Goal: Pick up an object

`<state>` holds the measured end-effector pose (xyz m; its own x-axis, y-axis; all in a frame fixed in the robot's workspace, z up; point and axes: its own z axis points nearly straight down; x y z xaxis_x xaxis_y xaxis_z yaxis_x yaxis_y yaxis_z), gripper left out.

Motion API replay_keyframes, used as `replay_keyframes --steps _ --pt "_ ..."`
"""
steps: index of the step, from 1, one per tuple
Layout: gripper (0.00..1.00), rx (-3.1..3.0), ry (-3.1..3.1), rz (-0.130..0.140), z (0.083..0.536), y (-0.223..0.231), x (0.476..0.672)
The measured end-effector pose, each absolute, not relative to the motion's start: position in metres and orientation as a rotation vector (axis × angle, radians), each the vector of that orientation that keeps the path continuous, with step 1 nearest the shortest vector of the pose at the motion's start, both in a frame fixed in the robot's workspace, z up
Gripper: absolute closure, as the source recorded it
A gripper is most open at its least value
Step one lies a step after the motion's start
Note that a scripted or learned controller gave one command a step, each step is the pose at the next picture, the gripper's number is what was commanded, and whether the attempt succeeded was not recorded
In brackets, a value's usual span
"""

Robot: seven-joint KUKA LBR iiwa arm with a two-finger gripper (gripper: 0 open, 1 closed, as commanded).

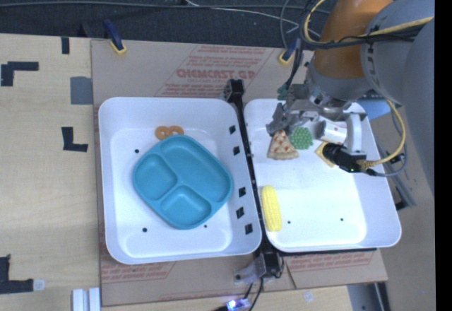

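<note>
The gripper (286,121) is a dark blur above the pizza slice (282,146), its fingertips too indistinct to separate; the green object (302,137) beside it is partly covered by the wrist and may be a vegetable; the pretzel (169,132) is partly hidden behind the blue tray (182,181); the arm (395,41) is cut off at the right edge.

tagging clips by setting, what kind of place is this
Likely a robot lab test bench: two white bins on taped cardboard, toy food like a corn cob, and loose cables.
</note>
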<state>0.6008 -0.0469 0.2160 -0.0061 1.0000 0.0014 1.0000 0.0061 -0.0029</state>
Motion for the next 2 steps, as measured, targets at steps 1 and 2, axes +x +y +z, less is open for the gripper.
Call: replay_keyframes --steps 1,2 --pt "1.0 -2.214 -2.226 0.001 0.223 0.0 0.594" --pt "1.0 -2.212 -2.227 0.002 0.219 0.062 0.588"
